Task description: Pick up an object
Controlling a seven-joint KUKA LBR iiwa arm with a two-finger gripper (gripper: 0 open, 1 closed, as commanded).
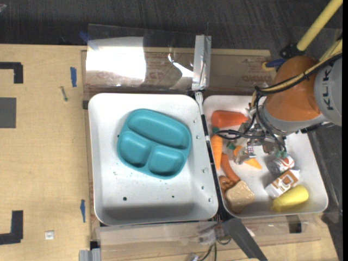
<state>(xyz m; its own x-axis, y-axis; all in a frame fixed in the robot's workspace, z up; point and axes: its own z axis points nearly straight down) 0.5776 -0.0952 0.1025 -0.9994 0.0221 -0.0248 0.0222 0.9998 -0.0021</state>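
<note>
Two bins, arm over the right one

A teal divided plate (154,142) lies in the left bin (103,194). In the right bin (318,192) (crowded) sit carrots (218,151), a tan wedge (240,195), a small carton (283,182) and a yellow lemon (290,198); the gripper (251,148) hangs among them, its jaw opening and any hold unreadable.

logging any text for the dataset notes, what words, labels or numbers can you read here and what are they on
"KU": large dark letters on the grey arm at the right edge, cut off by the frame.
Red printing on the cardboard wall behind the left bin, under clear film: too blurred to read.
Red printing on the cardboard behind the right bin: too blurred to read.
Small orange and white carton in the right bin: markings too small to read.
</note>
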